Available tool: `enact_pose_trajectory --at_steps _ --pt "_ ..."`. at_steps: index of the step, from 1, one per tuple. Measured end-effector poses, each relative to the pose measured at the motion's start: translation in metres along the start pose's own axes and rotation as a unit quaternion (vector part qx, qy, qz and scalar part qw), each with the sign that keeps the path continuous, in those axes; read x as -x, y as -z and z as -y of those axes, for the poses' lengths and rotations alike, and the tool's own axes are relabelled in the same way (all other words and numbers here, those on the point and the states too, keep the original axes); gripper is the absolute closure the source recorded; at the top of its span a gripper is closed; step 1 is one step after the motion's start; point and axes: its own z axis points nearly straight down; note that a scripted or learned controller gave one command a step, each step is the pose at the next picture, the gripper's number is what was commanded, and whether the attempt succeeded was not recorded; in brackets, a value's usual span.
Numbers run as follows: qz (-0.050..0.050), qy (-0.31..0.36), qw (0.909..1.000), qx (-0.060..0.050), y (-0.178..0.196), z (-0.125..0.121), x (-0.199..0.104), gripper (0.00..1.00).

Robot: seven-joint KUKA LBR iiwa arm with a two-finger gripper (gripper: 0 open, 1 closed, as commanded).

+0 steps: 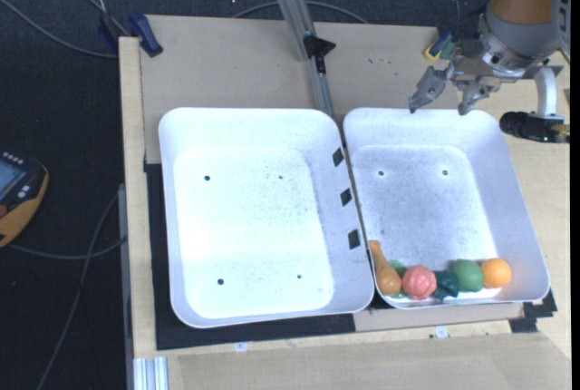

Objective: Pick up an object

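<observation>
Several small toy foods lie along the near edge of the right bin: an orange carrot-like piece, a pink-red ball, a dark teal piece, a green ball and an orange ball. My gripper hangs above the far rim of the right bin, well away from the objects. Its two fingers are spread apart with nothing between them.
The left bin lies beside the right one, joined by black clips. A slanted metal pole rises from behind the bins. A blue clamp sits at the bench's far left corner. Cables and a handheld device lie on the floor.
</observation>
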Motion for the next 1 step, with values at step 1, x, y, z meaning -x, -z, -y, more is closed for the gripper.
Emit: enact_pose_trajectory --at_steps 1 --pt "-0.001 0.002 1.0 -0.001 -0.0236 0.0302 -0.0553 0.0"
